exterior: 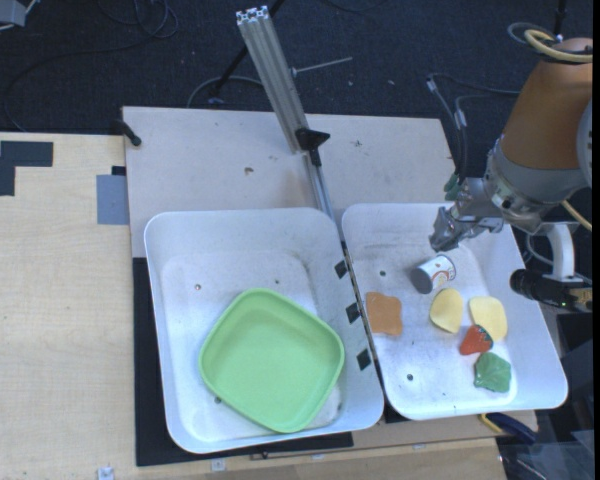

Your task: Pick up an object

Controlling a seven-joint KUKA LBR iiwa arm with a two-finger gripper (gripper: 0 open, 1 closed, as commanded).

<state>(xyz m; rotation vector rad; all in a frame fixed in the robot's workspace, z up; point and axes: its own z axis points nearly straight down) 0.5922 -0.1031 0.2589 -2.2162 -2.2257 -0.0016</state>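
The arm (545,118) is reaching in from the right, its orange band sitting above the grey wrist, and the gripper (448,230) is hanging over the far part of the right bin (540,388). I cannot tell how far the tool is open from here (it is a dark blur against the white), and nothing is showing in its grasp.

Just below the gripper, a small white cylinder (435,271) with a dark end is lying on its side on the bin floor, apart from the tool as far as I can see. Nearer the front, two yellow pieces (447,311) (488,316) are lying side by side, with a red piece (475,341) touching them and a green piece (493,372) just beyond it. An orange slab (384,314) is lying flat near the bin's left wall.

In the left bin (170,258), a green square plate (272,360) is resting toward the front right corner.
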